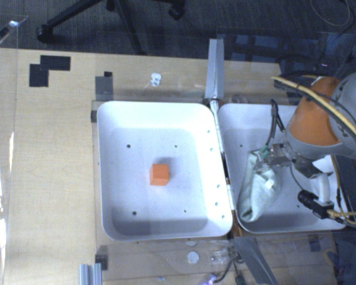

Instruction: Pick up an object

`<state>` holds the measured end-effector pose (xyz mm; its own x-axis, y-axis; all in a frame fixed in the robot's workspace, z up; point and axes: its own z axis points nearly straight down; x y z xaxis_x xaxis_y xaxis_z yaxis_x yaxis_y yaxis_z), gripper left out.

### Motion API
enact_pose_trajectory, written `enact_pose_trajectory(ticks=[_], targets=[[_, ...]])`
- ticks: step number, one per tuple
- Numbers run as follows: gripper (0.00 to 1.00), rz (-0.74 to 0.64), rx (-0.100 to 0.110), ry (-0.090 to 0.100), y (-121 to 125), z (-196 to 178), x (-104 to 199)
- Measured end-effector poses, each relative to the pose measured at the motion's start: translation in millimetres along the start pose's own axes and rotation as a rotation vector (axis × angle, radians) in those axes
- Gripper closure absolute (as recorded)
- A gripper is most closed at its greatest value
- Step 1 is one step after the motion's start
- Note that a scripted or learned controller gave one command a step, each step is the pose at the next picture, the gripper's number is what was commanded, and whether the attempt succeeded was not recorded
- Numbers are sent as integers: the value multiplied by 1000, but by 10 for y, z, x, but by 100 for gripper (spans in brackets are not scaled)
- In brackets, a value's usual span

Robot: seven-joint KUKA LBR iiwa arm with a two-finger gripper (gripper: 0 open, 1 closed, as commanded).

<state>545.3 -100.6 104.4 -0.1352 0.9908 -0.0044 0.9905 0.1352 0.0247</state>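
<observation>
One fixed camera looks down from above at a slant on the pale wooden table [47,177], far enough off to take in both shallow white plastic bins [115,218] side by side. The dark carpeted floor [237,10] fills the top edge.

matt orange block [159,174], smooth plastic bins [115,218], wood bench [47,177]

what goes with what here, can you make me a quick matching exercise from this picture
Things:
1. orange cube
2. pale cloth
3. gripper
4. office chair base

Places:
A. on the dark floor beyond the bench
B. draped along the right bin's left side
C. middle of the left bin
D. over the top of the cloth

Pairs: 1-C, 2-B, 3-D, 4-A
</observation>
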Motion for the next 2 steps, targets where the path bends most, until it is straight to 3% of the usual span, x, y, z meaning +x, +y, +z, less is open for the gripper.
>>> enact_pose_trajectory(ticks=[1,2], targets=[[100,185,1,0,-135,108,-4],[100,66,22,3,-48,-1010,369]])
